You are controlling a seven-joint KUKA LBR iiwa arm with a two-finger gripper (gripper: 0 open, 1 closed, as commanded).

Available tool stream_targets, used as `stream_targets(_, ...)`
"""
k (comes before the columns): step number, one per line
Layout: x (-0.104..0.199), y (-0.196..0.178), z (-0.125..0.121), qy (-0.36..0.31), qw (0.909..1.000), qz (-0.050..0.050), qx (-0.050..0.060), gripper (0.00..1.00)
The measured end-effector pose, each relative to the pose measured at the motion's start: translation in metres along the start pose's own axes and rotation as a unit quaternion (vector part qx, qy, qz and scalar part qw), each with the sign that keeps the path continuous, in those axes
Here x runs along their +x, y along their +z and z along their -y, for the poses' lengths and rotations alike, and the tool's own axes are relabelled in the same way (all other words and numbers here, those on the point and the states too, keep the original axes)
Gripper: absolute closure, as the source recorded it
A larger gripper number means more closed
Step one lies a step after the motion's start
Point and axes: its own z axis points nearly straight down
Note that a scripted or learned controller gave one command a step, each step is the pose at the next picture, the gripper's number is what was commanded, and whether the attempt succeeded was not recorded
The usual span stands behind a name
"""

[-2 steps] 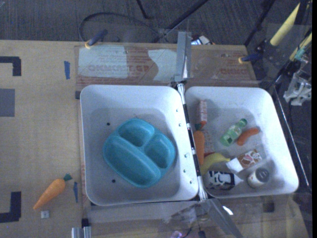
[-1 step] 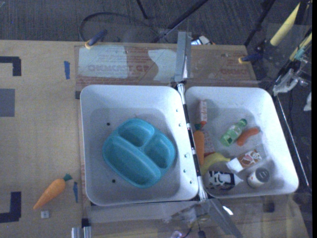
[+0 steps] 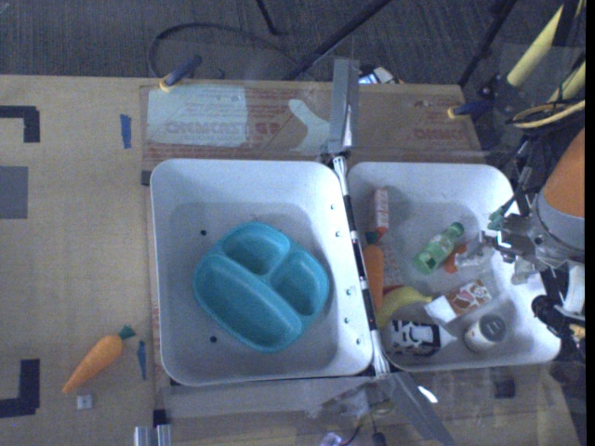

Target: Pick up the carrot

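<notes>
Carrot (image 3: 93, 361) on bench outside left bin (image 3: 177, 249); gripper (image 3: 503, 241) over right bin (image 3: 418, 177), state unclear.

Item count
Two white bins (image 3: 167, 193) are sitting side by side; two carrots (image 3: 93, 360) are showing; one blue tray (image 3: 262, 286).

Arm (image 3: 567, 203) cut off by right edge. Fingers of gripper (image 3: 497, 240) too blurred to read. Carrot (image 3: 374, 277) in right bin (image 3: 418, 177) partly hidden against its wall
</notes>
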Motion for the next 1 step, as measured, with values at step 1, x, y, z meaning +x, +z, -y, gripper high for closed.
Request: stream_targets(1, -0.0452, -0.0813, 0.0257, -0.028, 0.9996, 0.001, -0.001, 0.0)
